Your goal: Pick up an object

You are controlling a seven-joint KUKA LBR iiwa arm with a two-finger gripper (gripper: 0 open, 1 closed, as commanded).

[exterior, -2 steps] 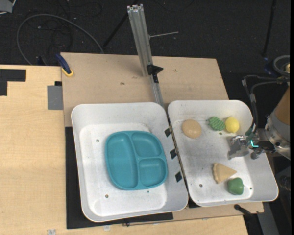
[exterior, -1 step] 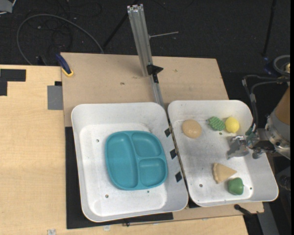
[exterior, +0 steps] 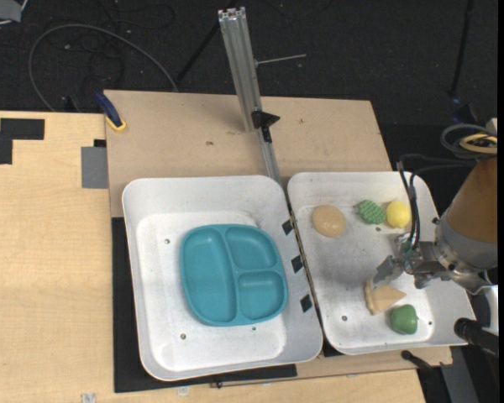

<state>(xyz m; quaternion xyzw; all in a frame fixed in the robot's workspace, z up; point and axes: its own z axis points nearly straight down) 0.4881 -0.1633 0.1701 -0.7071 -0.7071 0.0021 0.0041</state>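
The right bin (exterior: 344,326) holds a tan round piece (exterior: 328,221), a green ridged piece (exterior: 370,211), a yellow ball (exterior: 397,214), a beige wedge (exterior: 384,297) and a green round piece (exterior: 403,318). My gripper (exterior: 401,269) reaches in from the right and hangs low over the bin's right half, just above the beige wedge. Its dark fingers (exterior: 388,268) stand apart with nothing between them.
The left bin (exterior: 151,217) carries a teal divided tray (exterior: 233,273). An aluminium post (exterior: 244,65) rises behind the bins. Black clips (exterior: 296,263) sit on the seam between the bins. The arm's orange band (exterior: 480,200) stands at the right edge.
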